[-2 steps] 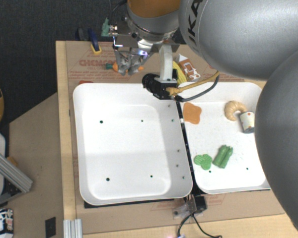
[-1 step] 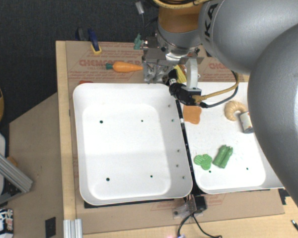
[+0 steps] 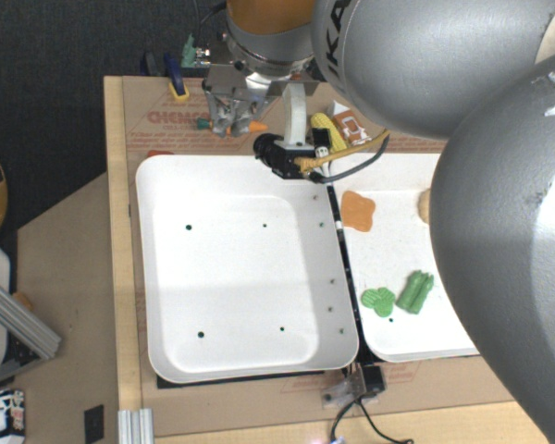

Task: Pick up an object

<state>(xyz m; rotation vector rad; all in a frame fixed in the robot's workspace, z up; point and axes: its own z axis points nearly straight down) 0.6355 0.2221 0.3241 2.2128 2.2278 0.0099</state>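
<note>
Orange slice (image 3: pixel 358 211) and green pieces (image 3: pixel 414 291) lay in the right bin (image 3: pixel 398 340). Gripper (image 3: pixel 229 123) hung beyond the left bin (image 3: pixel 231 359); whether it was spread or closed, I could not tell.

The arm (image 3: pixel 462 109) covers most of the right bin (image 3: pixel 416 345), whose far and right sides are hidden beneath it, and the picture's top and right edges cut the arm off. Well to the gripper's (image 3: pixel 229 118) right, a tan object (image 3: pixel 425 205) peeks from under the arm, too little showing to identify. The gripper's fingers blur against the cardboard.
</note>
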